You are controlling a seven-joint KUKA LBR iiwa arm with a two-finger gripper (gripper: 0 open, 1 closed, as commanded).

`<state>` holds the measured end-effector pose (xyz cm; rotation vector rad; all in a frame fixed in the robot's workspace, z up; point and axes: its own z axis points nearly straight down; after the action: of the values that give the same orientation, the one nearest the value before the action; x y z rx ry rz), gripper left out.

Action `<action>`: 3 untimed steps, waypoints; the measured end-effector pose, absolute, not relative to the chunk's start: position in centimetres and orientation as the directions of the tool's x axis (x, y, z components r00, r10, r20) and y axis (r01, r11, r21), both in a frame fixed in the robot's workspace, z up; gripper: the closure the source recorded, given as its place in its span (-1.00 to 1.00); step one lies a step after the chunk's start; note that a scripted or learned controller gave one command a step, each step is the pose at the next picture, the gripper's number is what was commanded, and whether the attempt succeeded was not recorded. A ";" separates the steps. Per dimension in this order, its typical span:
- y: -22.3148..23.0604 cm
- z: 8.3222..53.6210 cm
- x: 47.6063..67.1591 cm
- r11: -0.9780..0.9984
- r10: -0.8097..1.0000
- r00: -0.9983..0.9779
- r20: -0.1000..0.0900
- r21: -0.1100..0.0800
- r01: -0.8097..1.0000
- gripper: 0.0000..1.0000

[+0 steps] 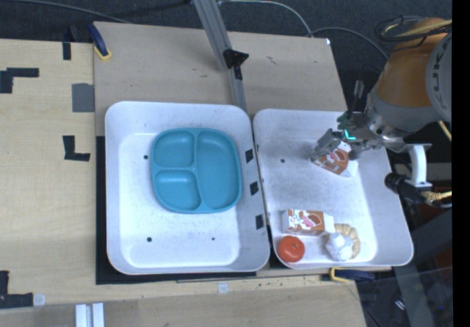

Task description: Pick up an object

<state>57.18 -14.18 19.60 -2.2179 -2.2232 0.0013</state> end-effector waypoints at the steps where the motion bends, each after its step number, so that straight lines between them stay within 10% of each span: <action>1: -13.6 14.8 56.4 0.002 1.000 -0.002 0.001 -0.007 1.000 -1.00; 2: -13.4 9.4 56.2 0.002 1.000 -0.002 0.001 -0.008 1.000 -1.00; 3: -13.4 10.7 56.4 0.003 1.000 -0.003 0.000 -0.004 1.000 1.00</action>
<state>56.37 -13.41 10.71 -2.2161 -2.2225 0.0038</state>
